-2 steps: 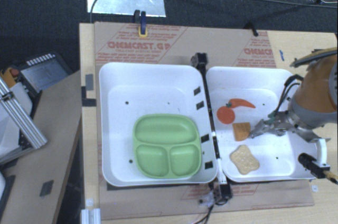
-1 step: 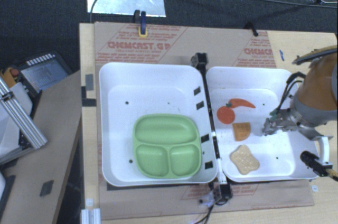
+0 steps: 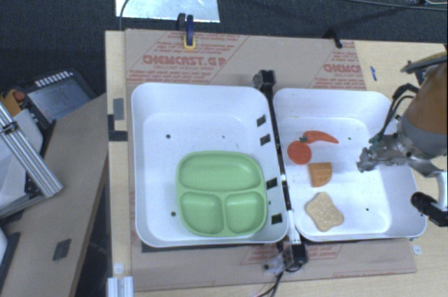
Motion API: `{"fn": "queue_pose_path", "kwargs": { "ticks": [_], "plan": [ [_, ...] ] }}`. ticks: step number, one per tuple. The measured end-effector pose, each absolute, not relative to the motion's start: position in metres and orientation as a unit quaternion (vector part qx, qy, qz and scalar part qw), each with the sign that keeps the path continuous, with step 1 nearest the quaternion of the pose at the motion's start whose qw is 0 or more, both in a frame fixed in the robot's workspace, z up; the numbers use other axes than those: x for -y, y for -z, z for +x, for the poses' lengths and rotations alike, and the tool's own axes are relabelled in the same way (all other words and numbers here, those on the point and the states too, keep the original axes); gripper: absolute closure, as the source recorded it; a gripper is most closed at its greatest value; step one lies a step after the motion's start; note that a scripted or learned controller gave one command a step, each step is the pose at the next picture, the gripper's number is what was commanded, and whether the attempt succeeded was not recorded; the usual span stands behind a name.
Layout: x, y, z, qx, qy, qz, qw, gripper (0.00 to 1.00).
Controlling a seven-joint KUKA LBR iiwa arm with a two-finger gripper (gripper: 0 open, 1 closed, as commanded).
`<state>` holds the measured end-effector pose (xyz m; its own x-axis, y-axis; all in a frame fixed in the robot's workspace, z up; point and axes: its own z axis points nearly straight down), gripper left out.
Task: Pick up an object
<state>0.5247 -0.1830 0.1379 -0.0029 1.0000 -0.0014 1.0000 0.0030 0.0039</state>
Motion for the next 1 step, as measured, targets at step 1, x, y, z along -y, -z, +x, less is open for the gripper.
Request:
{"fn": "queue_pose_path", "kwargs": {
  "ticks": [1],
  "plan": [
    [0.1922,-0.1849,0.5266,-0.708,-0.0008,0.706,0.002,1.0]
  ]
}}
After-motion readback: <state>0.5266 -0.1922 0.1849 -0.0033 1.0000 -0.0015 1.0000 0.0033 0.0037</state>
